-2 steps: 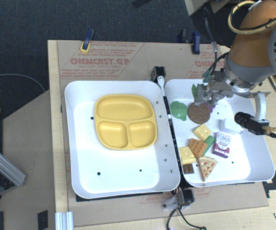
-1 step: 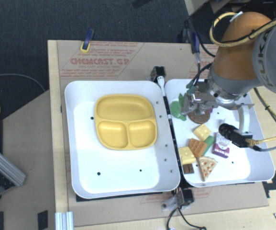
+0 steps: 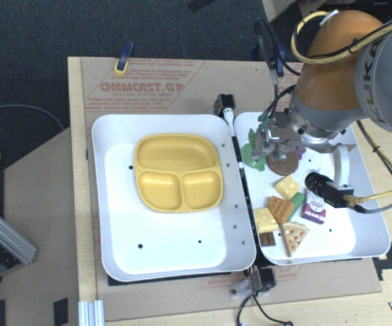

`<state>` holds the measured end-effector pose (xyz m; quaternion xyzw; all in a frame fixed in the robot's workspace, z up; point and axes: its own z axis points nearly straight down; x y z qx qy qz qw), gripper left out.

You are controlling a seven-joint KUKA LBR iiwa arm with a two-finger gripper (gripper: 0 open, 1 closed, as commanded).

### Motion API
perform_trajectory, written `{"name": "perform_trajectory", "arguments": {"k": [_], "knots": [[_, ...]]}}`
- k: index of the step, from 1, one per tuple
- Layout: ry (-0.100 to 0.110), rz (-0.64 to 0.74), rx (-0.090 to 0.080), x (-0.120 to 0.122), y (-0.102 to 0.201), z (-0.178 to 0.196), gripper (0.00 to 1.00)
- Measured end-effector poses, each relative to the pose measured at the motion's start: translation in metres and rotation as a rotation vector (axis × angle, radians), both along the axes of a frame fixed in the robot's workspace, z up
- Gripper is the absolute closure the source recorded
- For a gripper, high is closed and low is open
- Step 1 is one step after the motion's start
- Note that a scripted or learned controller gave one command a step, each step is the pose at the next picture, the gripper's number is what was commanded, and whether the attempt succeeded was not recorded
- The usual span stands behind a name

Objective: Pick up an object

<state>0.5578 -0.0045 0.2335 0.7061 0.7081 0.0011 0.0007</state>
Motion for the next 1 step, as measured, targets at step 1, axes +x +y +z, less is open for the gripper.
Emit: {"name": "perform_trajectory", "arguments": {"k": [1], "knots": [[0.007, -0.004, -0.001, 0.0014, -0.0044, -0.0196, 1.0]]}}
